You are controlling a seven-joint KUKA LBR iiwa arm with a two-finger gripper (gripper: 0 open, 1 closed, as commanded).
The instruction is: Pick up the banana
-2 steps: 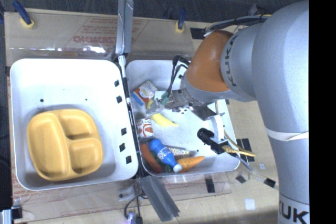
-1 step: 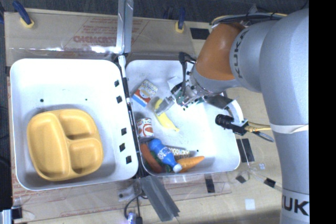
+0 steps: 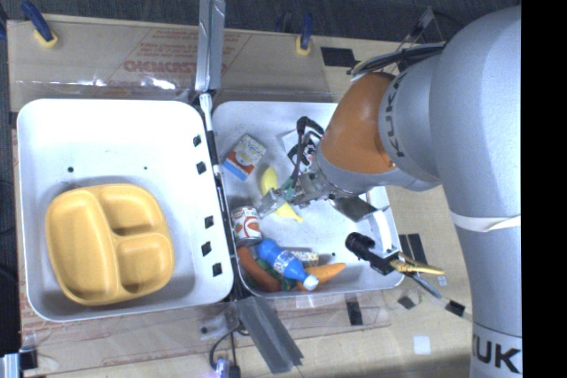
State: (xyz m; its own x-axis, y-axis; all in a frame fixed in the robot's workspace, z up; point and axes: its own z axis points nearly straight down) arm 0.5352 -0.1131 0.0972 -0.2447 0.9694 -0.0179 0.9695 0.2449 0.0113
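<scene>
Banana (image 3: 269, 180) lies in the right bin (image 3: 232, 116), between a small carton (image 3: 242, 158) and a can (image 3: 247, 224). Pincer (image 3: 291, 190) hangs low just beside its lower end, near a yellow wedge (image 3: 288, 210); whether it is spread or pressed together cannot be told. Step in hand appears to be the approach or grasp. Next, it must pinch the banana itself and lift it out.

I count two bins (image 3: 53, 115), one yellow tray (image 3: 108, 239), one banana (image 3: 269, 181), one bottle (image 3: 285, 264), one carrot (image 3: 326, 273), one can (image 3: 247, 223), one carton (image 3: 244, 157).
</scene>
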